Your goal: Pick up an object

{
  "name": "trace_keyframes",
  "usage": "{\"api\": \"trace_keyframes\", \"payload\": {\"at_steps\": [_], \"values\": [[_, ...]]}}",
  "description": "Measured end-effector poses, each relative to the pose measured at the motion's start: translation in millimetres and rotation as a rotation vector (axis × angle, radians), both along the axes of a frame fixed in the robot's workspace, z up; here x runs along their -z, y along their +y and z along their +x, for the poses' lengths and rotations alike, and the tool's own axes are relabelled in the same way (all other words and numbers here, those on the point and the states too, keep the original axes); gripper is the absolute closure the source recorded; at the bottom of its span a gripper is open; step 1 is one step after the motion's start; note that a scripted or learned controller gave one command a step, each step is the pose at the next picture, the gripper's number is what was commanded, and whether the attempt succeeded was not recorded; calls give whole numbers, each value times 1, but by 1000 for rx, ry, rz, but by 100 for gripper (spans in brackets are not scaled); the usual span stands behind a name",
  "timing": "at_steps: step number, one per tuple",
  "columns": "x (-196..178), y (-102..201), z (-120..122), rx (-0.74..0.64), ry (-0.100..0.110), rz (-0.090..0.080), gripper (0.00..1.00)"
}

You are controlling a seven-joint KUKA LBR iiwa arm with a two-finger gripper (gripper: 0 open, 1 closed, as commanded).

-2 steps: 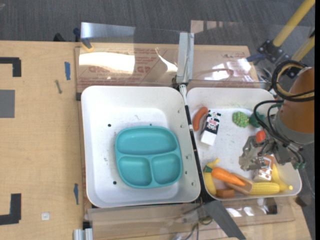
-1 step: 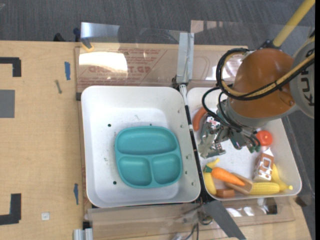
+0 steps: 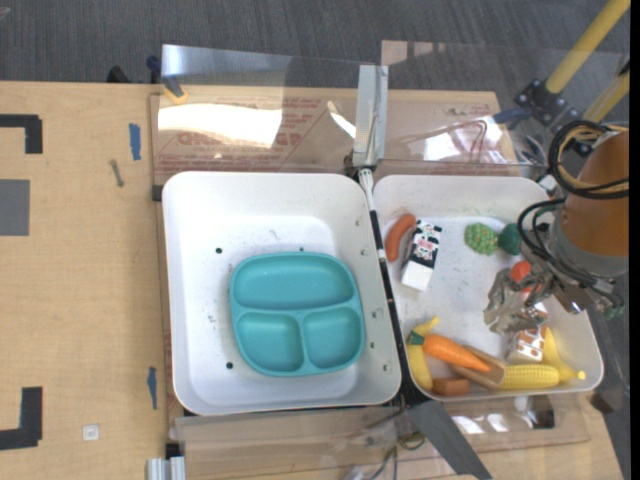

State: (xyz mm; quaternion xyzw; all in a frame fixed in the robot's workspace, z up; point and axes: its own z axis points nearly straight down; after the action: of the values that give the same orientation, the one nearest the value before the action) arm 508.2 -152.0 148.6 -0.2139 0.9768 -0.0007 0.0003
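No readable writing: the small white-and-black carton [image 3: 423, 254] in the right bin [image 3: 455, 193] has dark print on its face, too small to make out, and the reddish lettering on the clear sheeting at the bench's [image 3: 70, 268] far edge is washed out by glare.

Left bin [image 3: 190, 268] holds a teal divided plate [image 3: 297, 311] w/ three compartments, sitting toward the bin's near side.

Right bin, far-left corner: an orange-red sausage-shaped toy [image 3: 399, 234] just beside the carton. Toward the far right: a green knobbly toy [image 3: 484, 237]. Along the near edge: a carrot [image 3: 452, 350] lying across a brown block [image 3: 484, 371], a corn cob [image 3: 530, 375] and a banana [image 3: 421, 353] at the near-left corner (these crowd together, touching).

The arm [image 3: 597, 208] comes in over the bin's right edge; its claw [image 3: 516, 308] is low over the right side of the bin, just above the corn. Can't tell whether the claw is spread or pressed together, metal parts blur into each other.
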Motion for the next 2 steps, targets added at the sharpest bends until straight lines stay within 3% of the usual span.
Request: {"api": "trace_keyframes", "payload": {"at_steps": [1, 2], "values": [[-75, 74, -13, 31, -13, 2, 100], [-84, 73, -12, 37, -16, 3, 100]]}}
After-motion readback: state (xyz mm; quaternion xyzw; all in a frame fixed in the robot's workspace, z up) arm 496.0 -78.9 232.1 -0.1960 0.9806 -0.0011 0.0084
